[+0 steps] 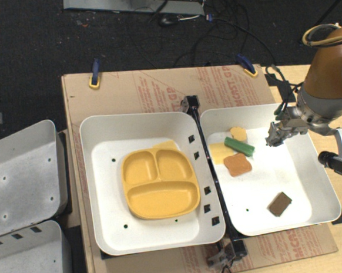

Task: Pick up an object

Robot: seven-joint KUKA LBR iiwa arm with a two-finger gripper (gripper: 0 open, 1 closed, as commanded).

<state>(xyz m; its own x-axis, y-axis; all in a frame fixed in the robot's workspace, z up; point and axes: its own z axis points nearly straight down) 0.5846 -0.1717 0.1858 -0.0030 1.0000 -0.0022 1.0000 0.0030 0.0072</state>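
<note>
On the bench (132, 89), a brown board clamped at its far edge by two yellow-and-blue clamps (95, 77), two shallow white bins sit side by side, touching along a black divider strip (208, 171). The left bin (97, 168) holds one yellow compartment tray (160, 183), lying flat near the bin's centre with its three wells facing up.

The right bin (316, 180) holds the loose objects. Against its left wall, toward the far corner, lies a pale yellow flat piece (217, 153). A green bar (239, 146) rests slantwise just beside it, and a small yellow piece (238, 134) touches the bar's far side. An orange block (237, 165) lies just near the bar's near side (contact between the two cannot be confirmed). A brown square block (279, 203) sits well apart from that cluster, toward the bin's near right corner.

The gripper (275, 136) hangs over the far right part of the right bin, beside the cluster and apart from it. Nothing is visible between its fingers; whether they stand wide or narrow cannot be told from this angle. The arm (326, 85) enters from the right edge.
</note>
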